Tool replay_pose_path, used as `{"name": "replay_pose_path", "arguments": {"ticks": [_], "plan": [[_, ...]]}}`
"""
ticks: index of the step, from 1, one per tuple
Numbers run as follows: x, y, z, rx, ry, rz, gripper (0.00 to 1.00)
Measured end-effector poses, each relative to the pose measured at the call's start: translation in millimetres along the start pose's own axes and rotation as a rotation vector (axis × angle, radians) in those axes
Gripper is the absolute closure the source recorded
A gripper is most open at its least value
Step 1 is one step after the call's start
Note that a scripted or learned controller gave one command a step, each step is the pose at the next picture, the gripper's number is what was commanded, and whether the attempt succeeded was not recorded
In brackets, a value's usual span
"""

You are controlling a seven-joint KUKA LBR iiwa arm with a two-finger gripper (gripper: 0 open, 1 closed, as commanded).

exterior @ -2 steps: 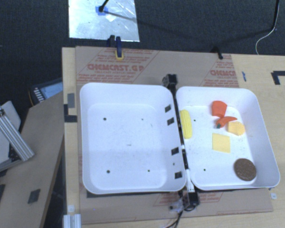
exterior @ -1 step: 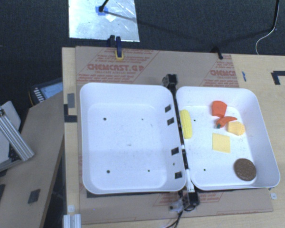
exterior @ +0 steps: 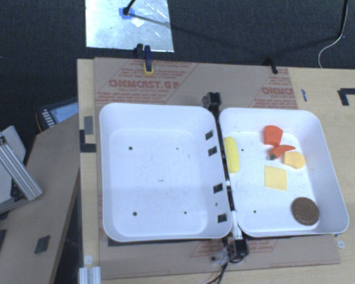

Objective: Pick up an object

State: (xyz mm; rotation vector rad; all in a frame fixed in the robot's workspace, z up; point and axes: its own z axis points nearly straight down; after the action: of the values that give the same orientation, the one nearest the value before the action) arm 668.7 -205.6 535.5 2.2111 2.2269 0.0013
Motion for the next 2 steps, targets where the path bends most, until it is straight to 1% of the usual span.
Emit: {"name": "replay_pose_path", "arguments": {"ticks": [2], "plan": [[0.0, 0.0, 0.0, 0.000, 0.000, 0.000, 1.00]]}}
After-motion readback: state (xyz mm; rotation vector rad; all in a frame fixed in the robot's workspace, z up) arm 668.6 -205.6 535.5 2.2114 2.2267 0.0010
